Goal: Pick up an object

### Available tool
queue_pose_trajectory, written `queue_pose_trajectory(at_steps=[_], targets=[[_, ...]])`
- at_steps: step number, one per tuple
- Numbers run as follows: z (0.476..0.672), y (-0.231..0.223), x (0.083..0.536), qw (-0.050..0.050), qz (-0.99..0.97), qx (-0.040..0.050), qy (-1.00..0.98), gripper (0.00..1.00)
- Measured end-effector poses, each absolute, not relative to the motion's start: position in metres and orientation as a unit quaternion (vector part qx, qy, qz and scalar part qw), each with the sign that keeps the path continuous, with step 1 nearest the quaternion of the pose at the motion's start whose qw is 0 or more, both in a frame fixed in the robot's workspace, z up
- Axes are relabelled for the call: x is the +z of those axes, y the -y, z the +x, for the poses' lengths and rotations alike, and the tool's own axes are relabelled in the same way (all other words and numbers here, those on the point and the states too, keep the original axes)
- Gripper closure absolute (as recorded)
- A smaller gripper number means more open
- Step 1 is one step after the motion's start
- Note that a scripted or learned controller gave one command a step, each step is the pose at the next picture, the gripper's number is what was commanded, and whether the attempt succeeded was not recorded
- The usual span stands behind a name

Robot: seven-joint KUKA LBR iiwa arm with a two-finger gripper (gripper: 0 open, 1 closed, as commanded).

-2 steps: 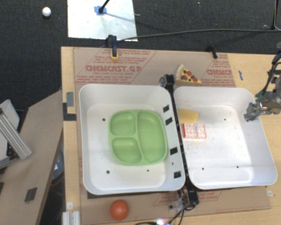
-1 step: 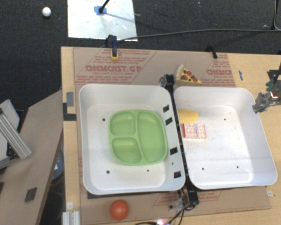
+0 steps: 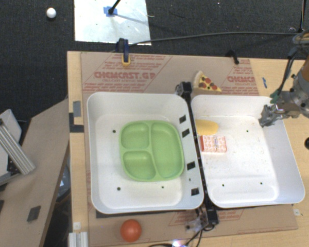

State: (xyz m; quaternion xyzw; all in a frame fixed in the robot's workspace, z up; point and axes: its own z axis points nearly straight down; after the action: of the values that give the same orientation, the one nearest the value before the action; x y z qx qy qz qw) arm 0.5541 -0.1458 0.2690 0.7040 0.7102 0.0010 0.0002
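Gripper (image 3: 268, 114): right bin's far right rim; you cannot tell its state.
Pink box (image 3: 213, 144): well left of it.

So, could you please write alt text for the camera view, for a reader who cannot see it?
A grey robot arm's gripper hangs over the right bin's upper right corner, away from a yellow item and a small red-and-white packet lying near that bin's left wall. The left bin holds a green divided tray.
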Motion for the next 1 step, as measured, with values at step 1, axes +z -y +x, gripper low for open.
queue_pose_trajectory(at_steps=[1], targets=[[0.5510, 0.0856, 0.2640, 0.000, 0.704, 0.0011, -0.710, 1.00]])
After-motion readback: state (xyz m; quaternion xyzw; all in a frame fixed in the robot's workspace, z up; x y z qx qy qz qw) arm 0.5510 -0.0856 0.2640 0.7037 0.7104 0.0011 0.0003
